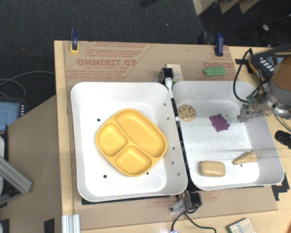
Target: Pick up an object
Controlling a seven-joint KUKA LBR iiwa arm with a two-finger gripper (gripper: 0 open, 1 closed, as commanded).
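The right bin (262, 176) holds a round speckled cookie (186, 112) near its left wall, a small purple piece (219, 122) in the middle, a tan oblong block (212, 168) at the front and a tan wedge (245, 158) at the front right. My gripper (246, 111) reaches in from the right edge over the bin's far right part, about a hand's width right of the purple piece and apart from it. Nothing shows in its grasp. The arm's orange band (286, 76) sits above it.
The left bin (87, 101) carries a yellow three-compartment plate (131, 141). A green item (214, 72) lies on the cardboard behind the right bin. Blue clamps (74, 39) (218, 45) stand at the far edge. Black cables (242, 74) loop near the arm.
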